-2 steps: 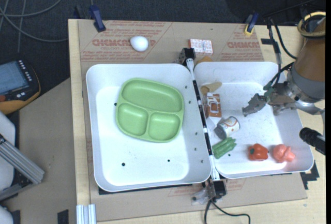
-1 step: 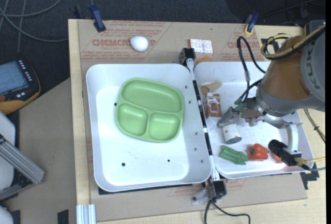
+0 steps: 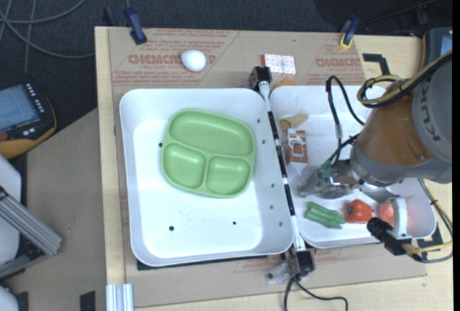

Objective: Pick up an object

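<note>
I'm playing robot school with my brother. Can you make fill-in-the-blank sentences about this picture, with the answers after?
1. The divided plate in the left bin is colored ____.
2. That plate has ____ compartments.
3. The white egg-shaped ball lies on the cardboard, ____ the bins.
4. The claw is over the ____ bin, near the green toy vegetable.

Missing words: green; three; outside; right

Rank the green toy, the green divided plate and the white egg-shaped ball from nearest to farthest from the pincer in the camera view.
From the pincer in the right bin:
1. Green toy, just below it in the same bin.
2. Green divided plate, in the left bin.
3. White egg-shaped ball, on the cardboard beyond the left bin.
</note>
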You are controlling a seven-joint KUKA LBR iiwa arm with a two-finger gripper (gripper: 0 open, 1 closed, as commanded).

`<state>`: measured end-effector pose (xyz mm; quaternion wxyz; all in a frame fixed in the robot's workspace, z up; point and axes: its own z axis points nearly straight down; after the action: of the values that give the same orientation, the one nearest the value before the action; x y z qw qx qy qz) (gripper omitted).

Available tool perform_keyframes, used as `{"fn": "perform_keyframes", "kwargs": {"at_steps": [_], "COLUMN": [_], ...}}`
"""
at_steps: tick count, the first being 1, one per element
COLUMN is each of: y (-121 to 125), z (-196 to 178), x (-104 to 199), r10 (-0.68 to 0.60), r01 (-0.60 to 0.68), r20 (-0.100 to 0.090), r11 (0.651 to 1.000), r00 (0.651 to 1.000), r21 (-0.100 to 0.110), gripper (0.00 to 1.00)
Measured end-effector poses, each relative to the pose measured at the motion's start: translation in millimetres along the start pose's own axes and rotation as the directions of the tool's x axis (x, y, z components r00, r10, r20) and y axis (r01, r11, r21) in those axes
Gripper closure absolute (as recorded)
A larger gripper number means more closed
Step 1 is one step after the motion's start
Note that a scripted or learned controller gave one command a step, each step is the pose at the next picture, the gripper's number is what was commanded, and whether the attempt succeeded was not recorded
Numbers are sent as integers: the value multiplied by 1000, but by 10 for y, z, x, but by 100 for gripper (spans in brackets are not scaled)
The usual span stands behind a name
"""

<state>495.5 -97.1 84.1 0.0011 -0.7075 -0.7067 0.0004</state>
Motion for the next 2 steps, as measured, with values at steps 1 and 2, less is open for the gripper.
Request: {"fn": "perform_keyframes", "kwargs": {"at_steps": [1,2], "y": [319,321], "z": [-4,-102], "x": [-26,-27], "r10": [-1,0], "r01": [1,0], "r20": [1,2], "r11": [1000,1000], "r00": [1000,1000], "r21": [-3,-5], "gripper": [0,100]}}
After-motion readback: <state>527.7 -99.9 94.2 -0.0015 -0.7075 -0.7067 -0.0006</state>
